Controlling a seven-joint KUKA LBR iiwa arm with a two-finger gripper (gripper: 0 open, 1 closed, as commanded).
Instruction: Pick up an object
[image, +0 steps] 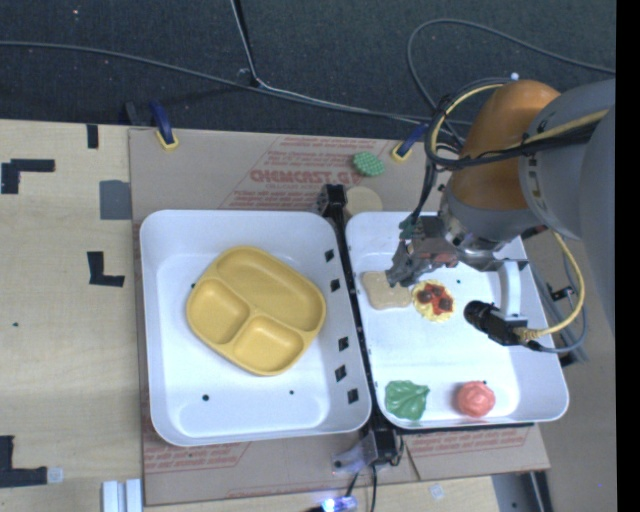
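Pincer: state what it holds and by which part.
Cannot be told. The pincer sits low over the tan piece in the right bin, hiding any contact.

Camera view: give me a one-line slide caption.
The gripper hovers over a tan toy in the right bin, beside pizza, green and red toys; yellow tray in left bin.

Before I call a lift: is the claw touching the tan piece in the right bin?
Cannot tell. In the camera view the claw overlaps the tan piece at its upper edge, but the slanted look down shows neither contact nor gap.
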